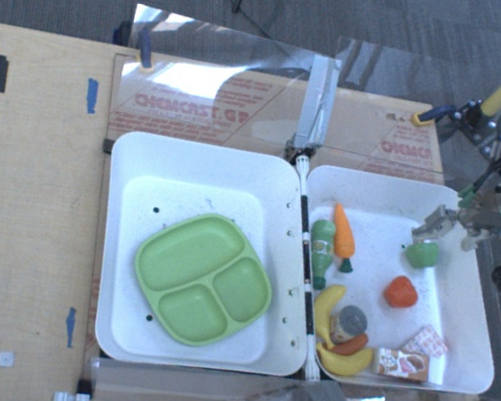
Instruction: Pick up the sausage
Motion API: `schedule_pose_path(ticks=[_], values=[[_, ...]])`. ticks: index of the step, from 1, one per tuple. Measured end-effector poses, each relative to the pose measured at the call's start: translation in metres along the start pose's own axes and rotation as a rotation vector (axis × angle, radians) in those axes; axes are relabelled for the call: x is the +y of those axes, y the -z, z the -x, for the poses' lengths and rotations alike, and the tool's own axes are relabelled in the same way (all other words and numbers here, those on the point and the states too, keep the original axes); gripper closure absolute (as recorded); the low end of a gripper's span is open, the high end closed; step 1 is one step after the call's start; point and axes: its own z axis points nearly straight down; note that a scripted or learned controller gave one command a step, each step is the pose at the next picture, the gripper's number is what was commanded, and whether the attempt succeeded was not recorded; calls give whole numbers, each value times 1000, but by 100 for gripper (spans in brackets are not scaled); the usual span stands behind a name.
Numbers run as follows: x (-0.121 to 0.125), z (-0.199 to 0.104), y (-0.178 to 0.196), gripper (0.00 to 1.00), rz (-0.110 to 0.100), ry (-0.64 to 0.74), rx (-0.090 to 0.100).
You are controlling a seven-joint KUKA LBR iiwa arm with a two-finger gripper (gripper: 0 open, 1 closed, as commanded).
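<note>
The bench (21, 204) carries two white bins side by side, and their near rims lie closest to the camera. The left bin (119, 249) holds a green tray (203, 278) with three compartments, set at a slant in the middle of the floor. The right bin (470, 308) holds the toys. Along its left wall a green bottle (321, 251) lies lengthwise, with a carrot (345, 233) just beside it on the right. Nearer the front, two bananas (327, 312) curve around a small can (351, 319). The sausage (348, 344), reddish brown, lies just below the can, resting against the lower banana in the bin's front left corner. To the right, at the front wall, lies a small carton (402, 364), with a pink checked packet (427, 343) touching it behind. A red fruit (401, 292) sits mid-bin, and a green fruit (421, 255) further back. The gripper (436, 226) hangs over the green fruit, well apart from the sausage; whether it is open or closed I cannot tell.
</note>
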Motion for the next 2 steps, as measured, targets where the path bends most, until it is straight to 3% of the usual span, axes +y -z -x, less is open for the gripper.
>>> schedule_pose_path(ticks=[1, 2], values=[[-95, 12, -107, 0, 0, 28, 0], [-48, 12, -120, 0, 9, -285, -2]])
